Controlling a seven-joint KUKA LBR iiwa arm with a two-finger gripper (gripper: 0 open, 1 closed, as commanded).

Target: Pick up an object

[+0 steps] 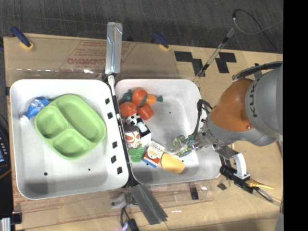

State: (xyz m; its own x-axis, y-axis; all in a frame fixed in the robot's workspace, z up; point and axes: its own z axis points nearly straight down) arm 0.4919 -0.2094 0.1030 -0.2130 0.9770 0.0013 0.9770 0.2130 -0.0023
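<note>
My gripper [184, 146] hangs low inside the right bin [178, 102], near its front right part. It is just right of a yellow rounded toy [172, 163] and a small white carton with red and blue print [153, 154]. Along the bin's left wall lie several more objects: orange and red toy vegetables [137, 102], a black-and-white figure [139, 124], a small can [133, 138] and a green piece [136, 154]. I see nothing between the gripper and these objects.
The left bin [29, 177] holds a green divided plate [70, 125] and a blue-and-white item [34, 107] at its far left. A metal divider bar [113, 47] rises between the bins. The orange wrist band [231, 112] looms over the right bin's right edge.
</note>
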